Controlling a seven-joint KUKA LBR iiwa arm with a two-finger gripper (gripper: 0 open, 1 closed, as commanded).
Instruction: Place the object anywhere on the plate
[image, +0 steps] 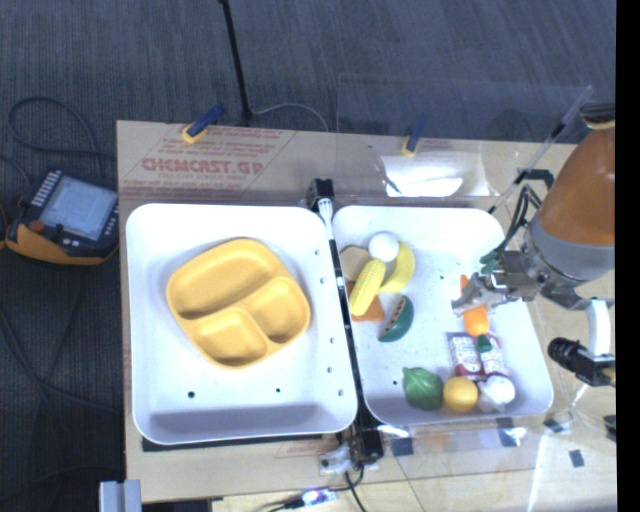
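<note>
Here the gripper (478, 297) hangs over the right bin (440, 215), and whether it is open or closed cannot be told. An orange piece (477, 321) sits just below it, touching or nearly so, beside a red packet (467, 352). The yellow plate (237, 300) lies in the left bin (160, 400), well apart from the gripper.

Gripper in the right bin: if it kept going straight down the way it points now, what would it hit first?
Most likely the small orange toy lying just under the gripper, beside the red packet. Depth is hard to judge from this slanted view, so it could land on the bin floor beside it.
</note>
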